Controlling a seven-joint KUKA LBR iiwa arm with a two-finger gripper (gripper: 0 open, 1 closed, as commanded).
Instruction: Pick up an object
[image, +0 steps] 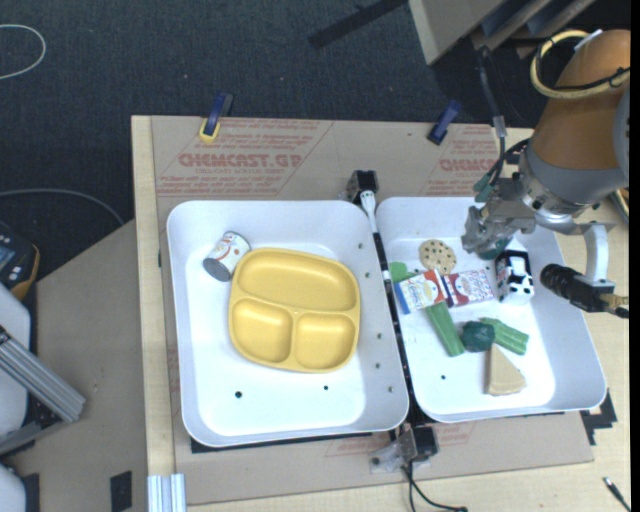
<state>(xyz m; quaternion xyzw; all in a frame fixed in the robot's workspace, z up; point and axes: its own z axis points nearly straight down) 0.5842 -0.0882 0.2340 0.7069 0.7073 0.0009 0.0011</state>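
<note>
Objects for picking lay mostly in the right bin (560, 395), and the largest thing on the bench, the yellow divided plate (295, 308), sat in the left bin (200, 400), well to the left of the gripper (488, 232). The gripper hung over the upper part of the right bin, at the end of the grey arm (575, 150) with its orange band, and whether its fingers were open or shut could not be told from the view. Just below the gripper and slightly to its left lay a small milk carton (445, 290) on its side, red, white and blue. Below that, farther from the gripper, a green stick-shaped toy (443, 328) lay slanted, with a dark green lump (478, 335) and another green piece (510, 338) just beside it. Lowest of all, well below the gripper, was a tan wedge (505, 375) like a slice of cheese or bread. A black-and-white cow figure (515, 277) stood just below and right of the gripper. A round speckled cookie (437, 255) lay just to the gripper's left. Far to the left, beside the plate's upper corner, a small tipped cup (225, 255) rested in the left bin.
</note>
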